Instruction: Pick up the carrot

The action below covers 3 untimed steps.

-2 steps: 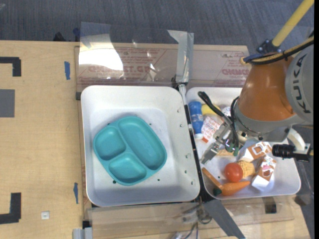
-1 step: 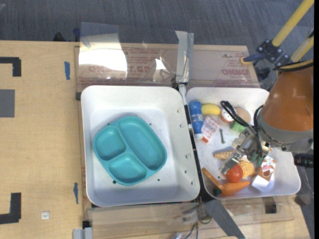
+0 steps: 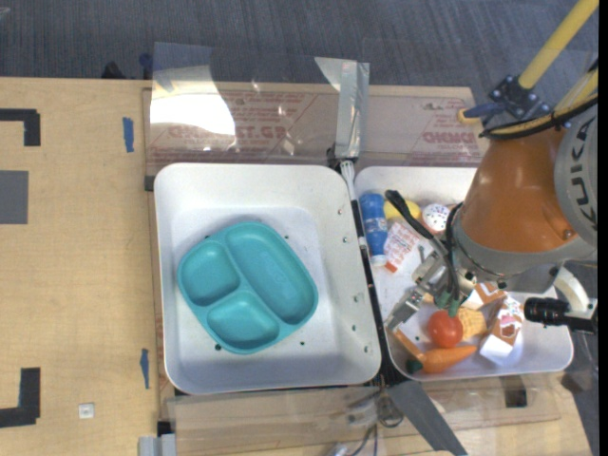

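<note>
Clutter fills the right white plastic bin [image 3: 546, 361], where the orange carrot with its green tip [image 3: 443, 358] lies against the near wall, just below a red tomato [image 3: 444, 329]. The arm's metal two-finger gripper [image 3: 426, 291] hangs above them, too blurred to tell whether it is spread or pressed together. Left white bin [image 3: 190, 193] holds a teal three-compartment plate [image 3: 249, 284], all wells bare.

The arm [image 3: 579, 174] bears part of the name "KUKA" in dark letters on its grey casing. Red print on the cardboard [image 3: 285, 126] behind the bins is too faint to read.
</note>
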{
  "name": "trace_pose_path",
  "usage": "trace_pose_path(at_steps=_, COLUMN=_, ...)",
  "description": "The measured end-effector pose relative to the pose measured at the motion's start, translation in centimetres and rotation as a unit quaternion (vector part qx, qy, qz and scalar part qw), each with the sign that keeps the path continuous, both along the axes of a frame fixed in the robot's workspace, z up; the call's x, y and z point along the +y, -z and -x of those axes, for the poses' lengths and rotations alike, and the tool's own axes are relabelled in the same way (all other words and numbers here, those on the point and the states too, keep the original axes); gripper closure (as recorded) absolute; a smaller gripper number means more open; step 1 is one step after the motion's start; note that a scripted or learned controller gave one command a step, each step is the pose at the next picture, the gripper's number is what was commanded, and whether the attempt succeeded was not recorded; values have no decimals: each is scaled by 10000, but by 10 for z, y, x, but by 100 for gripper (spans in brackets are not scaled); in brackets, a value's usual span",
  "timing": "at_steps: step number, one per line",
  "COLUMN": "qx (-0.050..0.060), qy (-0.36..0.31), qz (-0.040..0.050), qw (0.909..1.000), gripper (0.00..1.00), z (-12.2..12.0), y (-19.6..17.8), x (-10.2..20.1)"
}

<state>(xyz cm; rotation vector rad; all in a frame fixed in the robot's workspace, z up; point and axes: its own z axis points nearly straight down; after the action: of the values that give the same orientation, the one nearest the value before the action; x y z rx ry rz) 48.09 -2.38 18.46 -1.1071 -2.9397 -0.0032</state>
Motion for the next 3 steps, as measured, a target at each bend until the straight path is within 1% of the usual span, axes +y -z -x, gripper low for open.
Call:
trace_pose_path(at_steps=1, qx=-17, qy=1051, qz=16, qw=9945, gripper=0, z=-107, y=0, x=-37)
trace_pose_path(at_steps=2, qx=10, qy=2108, qz=10, qw=9775, gripper=0, z=1, y=0, x=-42)
trace_pose_path(at_steps=3, qx=35, qy=2412, qz=14, qw=9705, gripper=0, z=3, y=68, x=-88)
